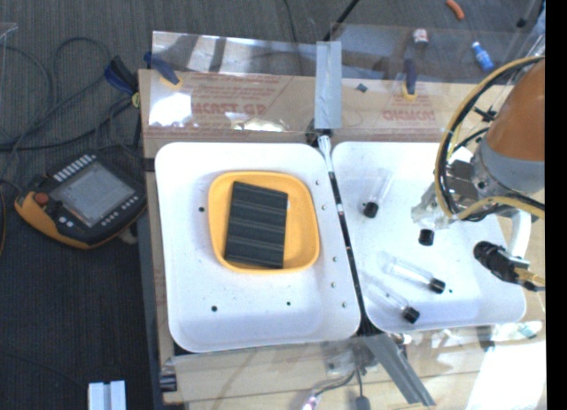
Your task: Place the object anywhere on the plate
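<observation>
Ribbed black block point(257, 224) on yellow plate point(306, 222)

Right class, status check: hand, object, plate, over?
Hand over right bin, grip unclear. Dark ribbed block flat on yellow plate. Clear tubes loose in right bin.

Bright, even light—glare on the plastic sheet point(221, 89) (slightly soft focus).
</observation>
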Controlling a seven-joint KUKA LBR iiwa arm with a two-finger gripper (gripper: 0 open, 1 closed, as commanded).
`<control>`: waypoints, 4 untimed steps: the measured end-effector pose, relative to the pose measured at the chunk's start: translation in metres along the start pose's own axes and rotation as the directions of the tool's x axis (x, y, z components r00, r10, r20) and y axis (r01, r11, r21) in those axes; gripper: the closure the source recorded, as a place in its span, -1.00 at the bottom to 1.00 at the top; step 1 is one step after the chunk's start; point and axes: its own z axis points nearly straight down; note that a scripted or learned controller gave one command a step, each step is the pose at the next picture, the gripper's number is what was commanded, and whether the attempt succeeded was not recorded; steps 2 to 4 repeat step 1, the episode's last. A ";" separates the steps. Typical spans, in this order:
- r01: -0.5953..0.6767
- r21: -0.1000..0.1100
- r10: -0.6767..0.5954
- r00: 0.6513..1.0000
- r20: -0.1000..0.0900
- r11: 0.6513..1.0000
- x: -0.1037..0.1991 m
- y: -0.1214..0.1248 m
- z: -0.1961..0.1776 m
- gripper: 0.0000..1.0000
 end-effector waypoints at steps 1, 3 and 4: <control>0.000 0.000 0.000 1.000 0.000 1.000 0.000 0.000 0.000 -1.00; 0.000 0.000 0.000 1.000 0.000 1.000 0.000 0.000 0.000 -1.00; 0.000 0.000 0.000 1.000 0.000 1.000 0.000 0.000 0.000 -1.00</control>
